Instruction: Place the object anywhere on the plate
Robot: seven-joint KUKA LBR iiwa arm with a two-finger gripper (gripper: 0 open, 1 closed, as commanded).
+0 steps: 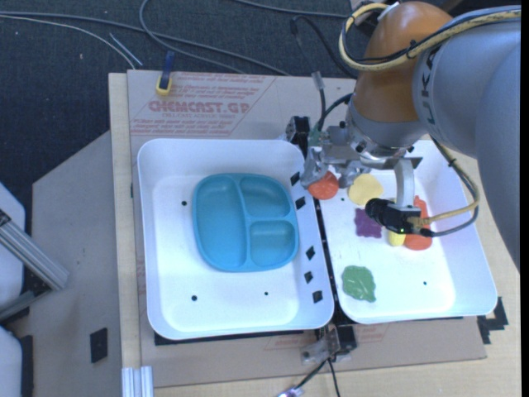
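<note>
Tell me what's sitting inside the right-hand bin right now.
In the right bin lie a green piece, a purple piece, a yellow one and orange-red ones. The arm covers its far end.

The arm (471, 64), at the frame's upper right, has a smooth grey shell with a glossy orange band (393, 64) above the wrist. Yellow and black cables (364, 35) loop over it, and dark lettering marks the grey shell.

plate (245, 222): blue, three compartments, flat, centre of left bin | object (325, 187): orange-red, small, roundish, at plate's 2 o'clock, right bin's left edge, apart from plate
</note>
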